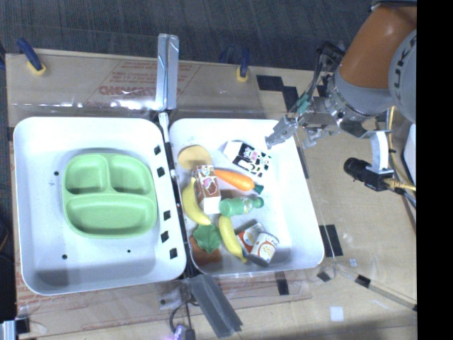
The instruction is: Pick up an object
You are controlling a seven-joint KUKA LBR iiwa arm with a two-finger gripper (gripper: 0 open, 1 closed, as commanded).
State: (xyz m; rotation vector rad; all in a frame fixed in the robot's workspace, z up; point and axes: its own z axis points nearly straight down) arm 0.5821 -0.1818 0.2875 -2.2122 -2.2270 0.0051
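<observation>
The right white bin holds a pile of toy food. An orange carrot lies in the middle, with a black-and-white patterned carton just behind it. Below the carrot lies a green bottle. Two yellow bananas run down the left side, next to a small brown-and-white box. A red-labelled can lies at the front. My gripper hangs over the bin's back right corner, just right of the carton, and nothing shows in it.
The left bin holds a green divided plate. A tan round piece and a green leafy item also lie in the right bin. A metal post stands behind the divider between the bins.
</observation>
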